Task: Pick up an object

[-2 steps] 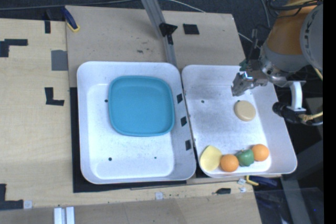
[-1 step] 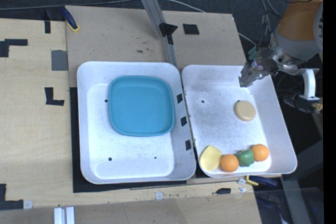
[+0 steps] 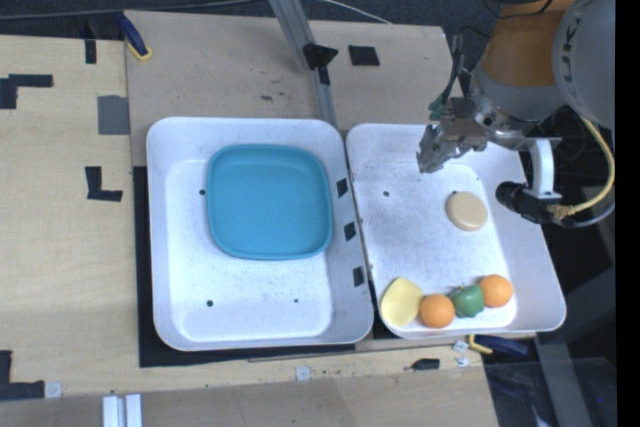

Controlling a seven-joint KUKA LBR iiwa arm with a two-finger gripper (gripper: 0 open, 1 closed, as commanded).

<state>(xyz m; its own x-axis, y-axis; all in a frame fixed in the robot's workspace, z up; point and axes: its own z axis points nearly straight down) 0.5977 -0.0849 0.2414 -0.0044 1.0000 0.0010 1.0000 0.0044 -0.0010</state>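
My gripper (image 3: 432,158) hangs over the far part of the right bin (image 3: 400,215), with nothing visible between its fingers. A beige round object (image 3: 467,211) lies in that bin, to the right of and nearer than the gripper. Along the bin's near edge sit a yellow piece (image 3: 401,301), an orange ball (image 3: 436,311), a green object (image 3: 467,300) and a second orange ball (image 3: 496,291), side by side. The left bin (image 3: 180,305) holds a blue square plate (image 3: 268,200).
A slanted metal pole (image 3: 290,15) rises from behind the bins near their shared edge. Black cables (image 3: 530,200) and the arm's body crowd the right bin's right side. Wooden bench surface surrounds the bins.
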